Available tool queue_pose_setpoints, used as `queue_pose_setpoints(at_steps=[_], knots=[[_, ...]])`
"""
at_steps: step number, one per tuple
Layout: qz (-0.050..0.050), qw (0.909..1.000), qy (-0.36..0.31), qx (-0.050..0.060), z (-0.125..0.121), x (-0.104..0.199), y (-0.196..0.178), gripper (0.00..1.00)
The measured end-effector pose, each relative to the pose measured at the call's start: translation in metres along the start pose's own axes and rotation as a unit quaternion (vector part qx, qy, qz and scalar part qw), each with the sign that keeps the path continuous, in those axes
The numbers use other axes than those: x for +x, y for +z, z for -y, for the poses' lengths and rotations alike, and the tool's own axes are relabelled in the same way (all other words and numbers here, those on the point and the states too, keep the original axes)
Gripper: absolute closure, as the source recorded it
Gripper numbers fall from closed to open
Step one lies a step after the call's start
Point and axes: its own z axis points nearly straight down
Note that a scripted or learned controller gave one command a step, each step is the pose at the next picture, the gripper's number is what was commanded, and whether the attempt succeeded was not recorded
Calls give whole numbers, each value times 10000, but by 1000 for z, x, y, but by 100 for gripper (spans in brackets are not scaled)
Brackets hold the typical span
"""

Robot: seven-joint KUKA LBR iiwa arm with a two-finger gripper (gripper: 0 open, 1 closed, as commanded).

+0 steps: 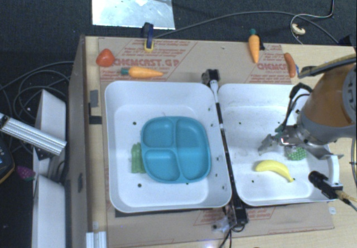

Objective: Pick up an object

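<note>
A yellow banana [274, 169] lies in the right bin [245, 107], towards its front. Just behind it sits a small green knobbly object [297, 155]. My gripper [294, 148] hangs low over that green object, at the end of the grey and orange arm coming in from the right. Its fingers [269, 142] are spread to either side of the green object, open, with nothing gripped. The left bin [122, 107] holds a blue divided plate [175, 149], with a green object [136, 159] lying against the plate's left edge.
On the cardboard behind the bins lie a red tomato-like toy [105, 58], a carrot [143, 73], a second carrot [254, 47] and an orange piece [289, 64]. A black divider [218, 124] runs between the bins. The back of the right bin is bare white.
</note>
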Motion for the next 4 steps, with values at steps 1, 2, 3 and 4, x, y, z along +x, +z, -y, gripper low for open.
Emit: queue_pose_setpoints(at_steps=[1,2,3,4], knots=[[8,10000,-11,-18,-123,-15,-7,0],[13,10000,5,-12,-60,-63,-50,0],[5,10000,8,-1,-27,-67,-31,0],[54,9999,13,-91,-5,-43,30,0]])
